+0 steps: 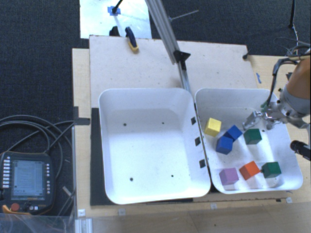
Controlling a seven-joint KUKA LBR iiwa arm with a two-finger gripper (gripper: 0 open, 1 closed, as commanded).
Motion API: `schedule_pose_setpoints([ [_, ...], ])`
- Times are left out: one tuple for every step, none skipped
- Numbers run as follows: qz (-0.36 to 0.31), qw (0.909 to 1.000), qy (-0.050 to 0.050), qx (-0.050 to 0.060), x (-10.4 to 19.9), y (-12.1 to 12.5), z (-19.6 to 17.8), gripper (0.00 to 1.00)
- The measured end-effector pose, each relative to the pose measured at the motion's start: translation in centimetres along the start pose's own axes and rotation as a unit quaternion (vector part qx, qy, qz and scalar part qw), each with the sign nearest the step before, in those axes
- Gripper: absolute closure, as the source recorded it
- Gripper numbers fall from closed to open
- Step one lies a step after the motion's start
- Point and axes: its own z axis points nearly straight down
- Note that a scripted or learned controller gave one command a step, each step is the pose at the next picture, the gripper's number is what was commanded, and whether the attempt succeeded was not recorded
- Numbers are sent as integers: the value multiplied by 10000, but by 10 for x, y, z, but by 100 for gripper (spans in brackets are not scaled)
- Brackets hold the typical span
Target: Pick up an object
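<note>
**Ana:** Dark carpet surrounds a pale wooden bench [214, 67], and on it sit two shallow white plastic bins side by side. What's in them?

**Ben:** Nothing shows in the left bin [109, 106] beyond a few dark specks on its floor. The right bin [206, 98] holds all the blocks: a small yellow cube [213, 126], two blue cubes touching each other [228, 139], a dark green cube [252, 137] toward the far side, another green cube [271, 169] near the front right corner, an orange cube [250, 170] just beside it, and a purple cube [228, 175] at the front.

**Ana:** And the arm?

**Ben:** The grey arm with its orange band [297, 89] reaches in from the right, with the metal two-finger gripper [256, 120] over the right bin, just behind the dark green cube at the far side. I can't tell whether its tips are apart or together; they're too small and blurred against the white wall.

**Ana:** So has anything been picked?

**Ben:** I'd say not. Every cube looks to be resting on the bin floor, and I see none between the tips. The dark green one by the gripper seems the likeliest target, though that's a guess.

**Ana:** What's left, then?

**Ben:** By my reading, nearly everything: settle over a cube, close on it, and lift it clear. The approach is the only part that looks under way.
</note>
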Motion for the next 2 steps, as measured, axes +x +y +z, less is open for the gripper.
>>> schedule_pose_setpoints([
  [7,10000,-22,-42,-1,2,32,0],
  [-4,10000,-19,-42,-1,2,21,100],
])
